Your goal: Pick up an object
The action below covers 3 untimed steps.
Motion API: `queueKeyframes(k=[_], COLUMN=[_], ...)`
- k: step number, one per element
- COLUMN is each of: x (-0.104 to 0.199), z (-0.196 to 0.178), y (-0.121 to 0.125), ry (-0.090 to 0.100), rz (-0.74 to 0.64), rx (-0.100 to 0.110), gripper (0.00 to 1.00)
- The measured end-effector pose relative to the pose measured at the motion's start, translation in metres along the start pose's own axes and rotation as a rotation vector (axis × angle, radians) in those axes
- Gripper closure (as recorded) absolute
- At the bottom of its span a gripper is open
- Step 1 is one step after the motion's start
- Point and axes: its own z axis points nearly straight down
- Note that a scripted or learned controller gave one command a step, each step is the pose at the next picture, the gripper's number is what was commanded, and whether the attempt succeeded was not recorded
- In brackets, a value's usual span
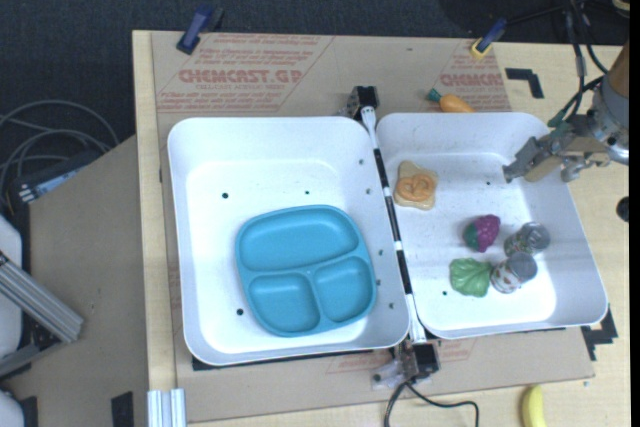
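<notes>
My gripper (520, 165) hovers over the right bin's (570, 305) far right rim, fingers spread, nothing between them. The purple toy (481, 232), my nearest candidate, lies down-left of the jaws, toward the bin's middle, apart from the green toy (469, 276).

A blue clamp (199, 28) grips the bench's far left edge. A yellow banana (533, 406) lies at the near right, cables (40, 150) at left.
</notes>
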Motion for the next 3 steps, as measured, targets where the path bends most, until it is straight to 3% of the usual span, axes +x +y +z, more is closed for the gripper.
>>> queueKeyframes(k=[1, 2, 3], x=[0.029, 0.034, 0.084], z=[0.125, 0.125, 0.125], y=[-0.023, -0.060, -0.059], ry=[0.001, 0.001, 0.002], rz=[0.000, 0.001, -0.001], rx=[0.000, 0.002, 0.002], gripper=[0.00, 0.00, 0.00])
